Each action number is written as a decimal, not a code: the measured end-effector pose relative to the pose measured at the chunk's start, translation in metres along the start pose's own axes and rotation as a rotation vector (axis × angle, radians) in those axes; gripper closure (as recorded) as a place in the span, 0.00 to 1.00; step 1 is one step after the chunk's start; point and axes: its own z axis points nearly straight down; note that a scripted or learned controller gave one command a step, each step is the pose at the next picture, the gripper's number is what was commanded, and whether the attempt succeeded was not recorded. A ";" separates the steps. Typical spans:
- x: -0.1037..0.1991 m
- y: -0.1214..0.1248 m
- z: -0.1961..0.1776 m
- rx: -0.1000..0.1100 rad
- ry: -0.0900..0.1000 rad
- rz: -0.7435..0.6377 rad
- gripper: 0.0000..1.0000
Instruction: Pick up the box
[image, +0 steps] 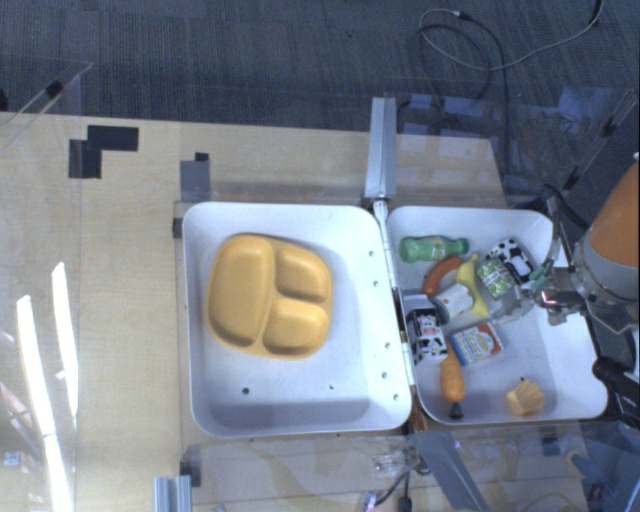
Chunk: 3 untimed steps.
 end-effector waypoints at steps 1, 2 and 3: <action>0.006 0.019 0.096 -0.020 -0.005 -0.038 0.00; 0.016 0.022 0.104 -0.023 -0.008 -0.111 0.00; 0.017 0.026 0.091 -0.033 -0.009 -0.113 1.00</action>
